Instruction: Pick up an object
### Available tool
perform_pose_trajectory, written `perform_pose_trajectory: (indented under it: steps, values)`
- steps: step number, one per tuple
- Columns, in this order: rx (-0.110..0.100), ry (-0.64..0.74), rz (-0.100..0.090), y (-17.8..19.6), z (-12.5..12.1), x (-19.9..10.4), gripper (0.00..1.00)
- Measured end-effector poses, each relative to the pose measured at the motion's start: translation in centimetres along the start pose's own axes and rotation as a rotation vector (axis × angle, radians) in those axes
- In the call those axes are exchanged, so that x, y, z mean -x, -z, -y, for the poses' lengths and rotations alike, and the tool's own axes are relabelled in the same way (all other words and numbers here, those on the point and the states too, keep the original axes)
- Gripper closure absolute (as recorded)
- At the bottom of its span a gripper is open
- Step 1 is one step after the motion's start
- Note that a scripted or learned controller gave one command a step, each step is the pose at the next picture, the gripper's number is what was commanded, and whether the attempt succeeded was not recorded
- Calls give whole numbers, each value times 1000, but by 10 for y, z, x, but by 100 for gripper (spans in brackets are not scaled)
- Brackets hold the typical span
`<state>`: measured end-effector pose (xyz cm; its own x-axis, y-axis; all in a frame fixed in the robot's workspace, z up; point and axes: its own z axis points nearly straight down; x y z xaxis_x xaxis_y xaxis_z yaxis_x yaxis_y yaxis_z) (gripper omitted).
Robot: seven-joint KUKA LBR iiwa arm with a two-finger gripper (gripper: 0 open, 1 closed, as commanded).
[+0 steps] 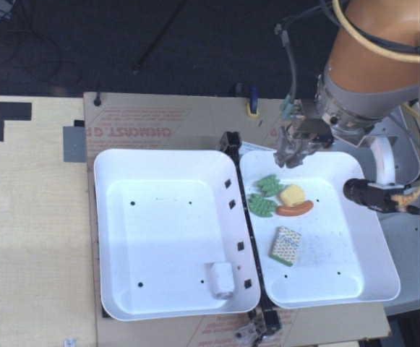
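In the right white bin (369,266) the clutter sits toward 10 o'clock: two green leafy toy pieces (265,196), a yellow toy lump (292,194) and an orange-red toy sausage (295,209) crowd together, touching or nearly so. A patterned green-edged sponge block (286,246) lies apart near the middle. From 3 to 6 o'clock the floor is open. In the left white bin (123,215) a pale whitish block (220,278) sits at 5 o'clock; the rest of its floor gives free passage.
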<state>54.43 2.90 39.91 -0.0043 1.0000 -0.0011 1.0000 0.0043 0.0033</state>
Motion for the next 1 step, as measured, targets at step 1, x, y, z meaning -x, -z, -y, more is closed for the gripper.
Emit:
perform_pose_trajectory:
  steps: [1]
  values:
    - [-11,-4,-1,-16,71,22,100]
